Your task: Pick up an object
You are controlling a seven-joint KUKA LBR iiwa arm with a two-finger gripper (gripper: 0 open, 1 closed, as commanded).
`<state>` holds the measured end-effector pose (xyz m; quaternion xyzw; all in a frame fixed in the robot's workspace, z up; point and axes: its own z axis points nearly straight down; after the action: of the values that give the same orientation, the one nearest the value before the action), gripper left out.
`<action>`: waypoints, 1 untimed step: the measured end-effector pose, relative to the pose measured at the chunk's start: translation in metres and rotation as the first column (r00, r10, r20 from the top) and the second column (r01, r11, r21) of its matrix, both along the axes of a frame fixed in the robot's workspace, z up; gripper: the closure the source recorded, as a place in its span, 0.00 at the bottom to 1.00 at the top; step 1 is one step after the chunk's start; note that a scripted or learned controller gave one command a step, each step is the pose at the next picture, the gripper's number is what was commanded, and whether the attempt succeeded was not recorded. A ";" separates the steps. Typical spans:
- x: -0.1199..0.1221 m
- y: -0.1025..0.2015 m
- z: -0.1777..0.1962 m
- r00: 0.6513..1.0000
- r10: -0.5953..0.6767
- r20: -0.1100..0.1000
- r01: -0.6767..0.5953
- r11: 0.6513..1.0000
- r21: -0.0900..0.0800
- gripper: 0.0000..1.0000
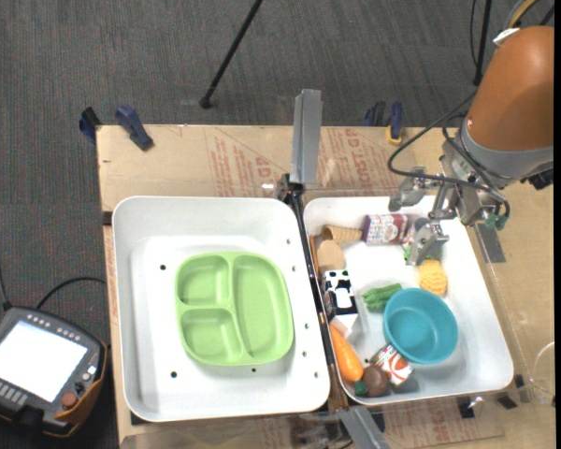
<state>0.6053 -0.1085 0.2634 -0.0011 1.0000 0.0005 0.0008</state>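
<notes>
My gripper hangs over the back right part of the right bin. It is just right of a small purple-labelled can lying on its side, and just behind a yellow corn cob. Nothing shows in its grasp. Also in this bin are a blue bowl, green beans, a carrot, an ice cream cone, a black and white carton and a red-labelled can.
The left bin holds a green divided plate. A grey metal post stands behind the gap between the bins. A tablet-like pendant lies on the floor at the lower left.
</notes>
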 end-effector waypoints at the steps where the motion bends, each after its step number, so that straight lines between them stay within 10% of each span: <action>1: -0.052 -0.030 -0.121 0.999 -0.035 -0.015 0.035 0.999 0.003 0.00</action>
<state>0.5533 -0.1387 0.1419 0.0164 0.9998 0.0020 -0.0066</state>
